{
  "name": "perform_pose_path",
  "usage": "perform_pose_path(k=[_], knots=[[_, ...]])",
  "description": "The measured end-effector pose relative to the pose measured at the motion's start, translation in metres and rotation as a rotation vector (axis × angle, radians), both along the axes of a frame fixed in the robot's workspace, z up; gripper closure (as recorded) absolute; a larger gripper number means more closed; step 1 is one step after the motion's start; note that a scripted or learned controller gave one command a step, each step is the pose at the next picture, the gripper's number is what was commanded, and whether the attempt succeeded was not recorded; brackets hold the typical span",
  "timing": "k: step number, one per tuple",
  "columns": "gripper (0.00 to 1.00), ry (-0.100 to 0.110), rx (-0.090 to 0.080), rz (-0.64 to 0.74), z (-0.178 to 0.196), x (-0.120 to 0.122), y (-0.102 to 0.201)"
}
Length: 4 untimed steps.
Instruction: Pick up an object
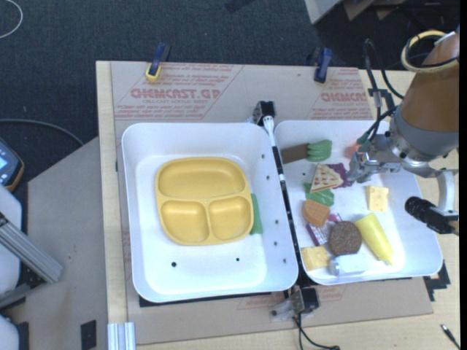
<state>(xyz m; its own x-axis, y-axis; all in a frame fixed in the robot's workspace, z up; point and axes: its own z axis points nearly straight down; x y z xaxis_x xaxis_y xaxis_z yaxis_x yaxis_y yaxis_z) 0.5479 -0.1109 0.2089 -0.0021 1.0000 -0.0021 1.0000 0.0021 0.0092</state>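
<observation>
We see 2 white bins on bench. Left bin (139,195) holds yellow divided tray (203,199), green item (255,214) at its right edge. Right bin (427,257) holds toy food: pizza slice (325,176), green leafy piece (318,150), orange piece (316,213), brown round patty (344,238), yellow cone (375,236), cheese square (377,197), yellow block (315,257). Gripper (360,165) low over right bin, just right of pizza slice. Nothing seen between fingers; we cannot tell if jaws are released or clenched.

Toy foods crowd the right bin (430,257): a pizza slice (326,176) near a green leafy piece (318,150). Nearer the front, a brown cookie (344,238) lies beside a yellow cone (375,237), with a cheese square (377,197) behind it.
</observation>
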Motion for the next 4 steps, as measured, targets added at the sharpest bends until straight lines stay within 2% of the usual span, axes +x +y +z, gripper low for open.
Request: perform_pose_path(k=[1, 2, 3, 4], knots=[[1.0, 0.004, 0.001, -0.001, 0.017, 0.001, 0.0], [1.0, 0.003, 0.003, 0.005, 0.025, 0.039, 0.047], [1.0, 0.005, 0.003, 0.004, 0.011, 0.07, 0.097], [1.0, 0.003, 0.004, 0.004, 0.025, 0.1, 0.14]])
